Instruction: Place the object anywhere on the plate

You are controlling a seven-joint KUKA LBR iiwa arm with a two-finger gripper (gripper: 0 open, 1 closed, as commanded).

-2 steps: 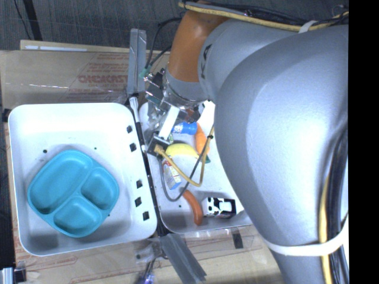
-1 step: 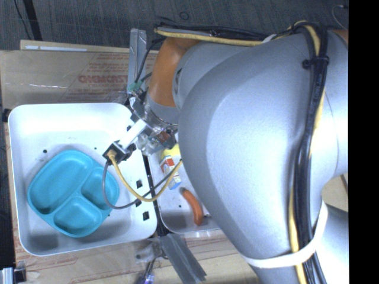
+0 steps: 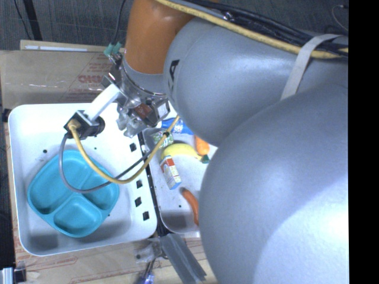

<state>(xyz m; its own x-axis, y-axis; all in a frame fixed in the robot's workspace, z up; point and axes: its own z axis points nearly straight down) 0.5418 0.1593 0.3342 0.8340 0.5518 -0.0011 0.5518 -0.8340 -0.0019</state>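
Observation:
A blue plate (image 3: 71, 197) with three compartments lies in the front left of the left bin (image 3: 35, 123), and nothing rests on it. My gripper (image 3: 137, 116) hangs over the back right part of that bin, near the divider between the bins, up and to the right of the plate. Its lower end is a dark blur. In the right bin (image 3: 172, 218) lie a yellow banana (image 3: 180, 151), a small white and red bottle (image 3: 170, 172) and an orange carrot (image 3: 190, 203). The arm covers most of that bin.
A yellow cable (image 3: 106, 179) loops down from the wrist over the plate's back half. A white camera mount with a black end (image 3: 89, 120) sticks out left of the gripper. A blue packet (image 3: 173, 126) and an orange item (image 3: 202, 147) peek out under the arm.

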